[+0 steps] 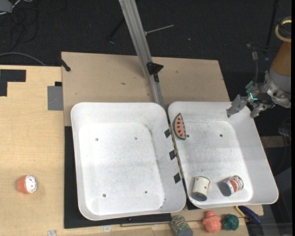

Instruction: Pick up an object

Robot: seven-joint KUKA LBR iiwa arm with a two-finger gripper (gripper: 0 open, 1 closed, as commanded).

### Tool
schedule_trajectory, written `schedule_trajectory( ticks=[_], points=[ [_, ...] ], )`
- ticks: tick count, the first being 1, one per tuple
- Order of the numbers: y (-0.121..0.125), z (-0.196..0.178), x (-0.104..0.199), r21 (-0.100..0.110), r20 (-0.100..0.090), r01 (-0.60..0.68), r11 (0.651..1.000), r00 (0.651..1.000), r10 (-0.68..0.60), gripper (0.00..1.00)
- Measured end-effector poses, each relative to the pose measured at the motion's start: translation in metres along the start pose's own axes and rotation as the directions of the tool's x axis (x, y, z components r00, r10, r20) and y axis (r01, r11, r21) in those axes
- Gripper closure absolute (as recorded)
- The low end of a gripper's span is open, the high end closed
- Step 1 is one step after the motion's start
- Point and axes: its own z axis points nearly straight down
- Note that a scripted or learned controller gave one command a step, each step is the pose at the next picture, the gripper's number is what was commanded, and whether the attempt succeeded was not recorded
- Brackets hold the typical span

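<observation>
The right bin point(214, 154) holds three objects. A watermelon-slice toy point(179, 127) lies against its left wall, while a white cup point(200, 187) and a red-and-white can point(232, 185) lie on their sides near its front edge. My gripper point(247, 106) hovers over the bin's far right corner, well away from all three. Its fingers point(234, 107) are spread open with nothing between them.
The left bin point(118, 161) sits beside the right one. A metal rail point(140, 38) slants down to the bins' shared far corner. On the wooden bench at left lies a red-and-white ball point(27, 184). A small can point(179, 225), a pink toy point(211, 221) and a green toy point(230, 222) sit just outside the right bin's front edge.
</observation>
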Motion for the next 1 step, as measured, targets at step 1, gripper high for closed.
schedule_trajectory(
  ticks=[1],
  points=[
    [-0.0066,0.0614,0.0065,0.005,-0.002,-0.003,1.0,1.0,0.003,0.0]
  ],
)
